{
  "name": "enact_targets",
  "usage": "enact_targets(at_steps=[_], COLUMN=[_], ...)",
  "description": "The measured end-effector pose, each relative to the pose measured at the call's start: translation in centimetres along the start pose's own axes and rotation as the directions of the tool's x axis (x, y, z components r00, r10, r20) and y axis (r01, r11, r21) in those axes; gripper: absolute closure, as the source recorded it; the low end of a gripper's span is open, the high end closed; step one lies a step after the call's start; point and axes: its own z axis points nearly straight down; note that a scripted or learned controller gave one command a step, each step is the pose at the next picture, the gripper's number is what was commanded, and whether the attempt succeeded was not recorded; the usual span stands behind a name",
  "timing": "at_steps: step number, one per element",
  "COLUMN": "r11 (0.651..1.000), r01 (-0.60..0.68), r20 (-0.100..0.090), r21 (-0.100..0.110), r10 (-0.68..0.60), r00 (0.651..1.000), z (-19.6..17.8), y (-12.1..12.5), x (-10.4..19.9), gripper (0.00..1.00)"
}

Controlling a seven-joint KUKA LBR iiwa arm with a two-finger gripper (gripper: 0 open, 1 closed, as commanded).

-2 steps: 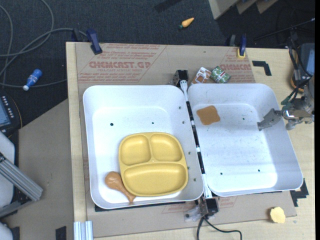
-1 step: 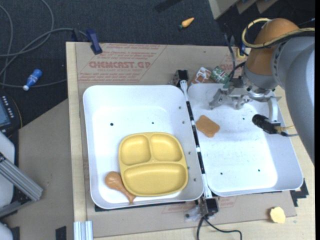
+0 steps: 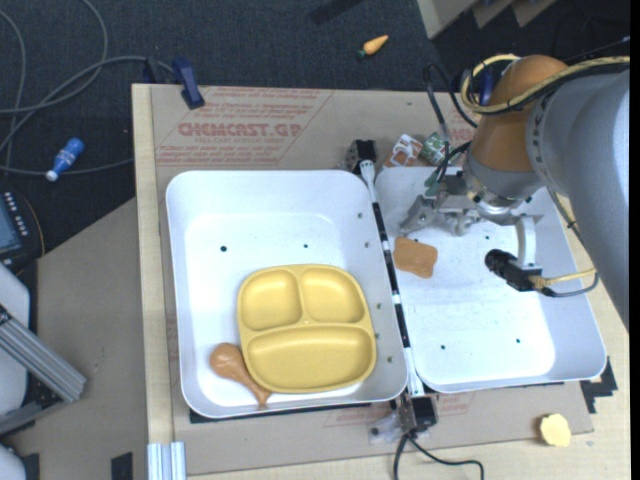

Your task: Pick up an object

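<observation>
Orange-tan and lumpy, the object [image 3: 415, 258] lies in the right bin [image 3: 480, 358], close against its left wall. Just above it hangs the gripper [image 3: 440, 216], touching nothing; how far its jaws stand apart I cannot tell. Left bin [image 3: 200, 208] holds a yellow divided plate [image 3: 305, 326].

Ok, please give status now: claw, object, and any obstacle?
Claw low in right bin. Brown piece just below it, not held. Bin wall close by.

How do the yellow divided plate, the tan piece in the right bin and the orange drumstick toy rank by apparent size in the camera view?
1. Yellow divided plate
2. Orange drumstick toy and tan piece: too alike to rank.
</observation>
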Motion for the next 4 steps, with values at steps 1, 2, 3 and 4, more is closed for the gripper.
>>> enact_targets(at_steps=[1, 2, 3, 4], r11=[1.000, 1.000, 1.000, 1.000], r01=[-0.004, -0.005, -0.004, -0.004], r20=[0.001, 0.001, 0.001, 0.002], r21=[0.000, 0.000, 0.000, -0.006], r10=[0.004, 0.005, 0.004, 0.004], r00=[1.000, 1.000, 1.000, 1.000], z=[0.0, 0.1, 0.1, -1.0], y=[-4.0, -6.3, -9.0, -8.8], x=[-0.2, -0.7, -0.5, -0.5], gripper=[0.00, 0.00, 0.00, 1.00])
